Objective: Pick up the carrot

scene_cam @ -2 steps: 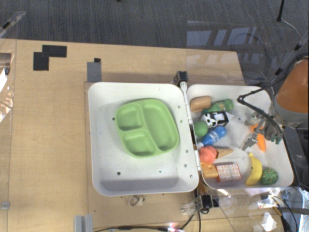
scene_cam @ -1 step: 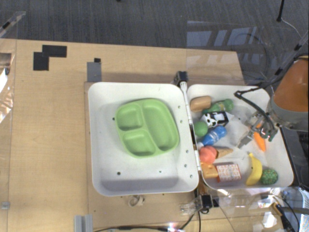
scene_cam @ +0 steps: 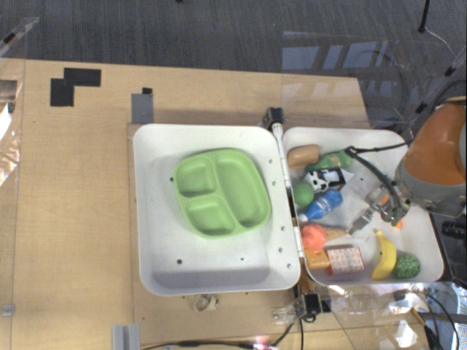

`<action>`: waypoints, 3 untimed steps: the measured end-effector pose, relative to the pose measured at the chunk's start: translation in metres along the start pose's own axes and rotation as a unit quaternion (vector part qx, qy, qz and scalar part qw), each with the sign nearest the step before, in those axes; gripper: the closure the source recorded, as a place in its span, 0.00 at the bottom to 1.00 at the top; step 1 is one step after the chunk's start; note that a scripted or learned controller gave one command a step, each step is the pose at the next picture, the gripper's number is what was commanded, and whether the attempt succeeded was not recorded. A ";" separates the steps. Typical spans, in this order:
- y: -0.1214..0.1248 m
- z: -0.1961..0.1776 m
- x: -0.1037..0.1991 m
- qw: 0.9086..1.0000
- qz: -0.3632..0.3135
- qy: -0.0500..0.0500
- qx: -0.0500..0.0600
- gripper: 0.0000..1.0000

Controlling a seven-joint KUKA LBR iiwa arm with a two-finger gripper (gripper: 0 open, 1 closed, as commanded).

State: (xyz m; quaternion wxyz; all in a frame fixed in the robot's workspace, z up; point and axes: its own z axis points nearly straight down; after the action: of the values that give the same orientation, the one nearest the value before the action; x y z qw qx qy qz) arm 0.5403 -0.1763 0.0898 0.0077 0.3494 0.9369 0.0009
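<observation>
The orange carrot (scene_cam: 314,237) lies in the right bin (scene_cam: 430,233), against its left wall and near the front. A small patterned box (scene_cam: 344,259) touches its right side. My gripper (scene_cam: 368,211) hangs over the middle of the right bin, up and to the right of the carrot and apart from it. It is open with nothing between its fingers. The grey arm with its orange band (scene_cam: 438,152) reaches in from the right.
Around the carrot in the right bin are a blue bottle (scene_cam: 323,204), a green ball (scene_cam: 302,193), a black-and-white toy (scene_cam: 325,179), a tan bread roll (scene_cam: 303,154), a banana (scene_cam: 384,255) and broccoli (scene_cam: 407,266). The left bin (scene_cam: 157,268) holds a green divided plate (scene_cam: 219,192).
</observation>
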 end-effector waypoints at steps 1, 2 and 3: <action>-0.049 -0.005 0.010 0.997 -0.076 0.002 0.001 0.00; 0.028 0.003 -0.064 0.995 0.104 0.005 -0.002 0.00; 0.027 -0.011 -0.069 0.995 0.102 -0.002 -0.004 1.00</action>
State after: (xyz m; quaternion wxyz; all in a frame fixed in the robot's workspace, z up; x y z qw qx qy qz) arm 0.6102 -0.2010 0.1024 0.0108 0.4428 0.8966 0.0042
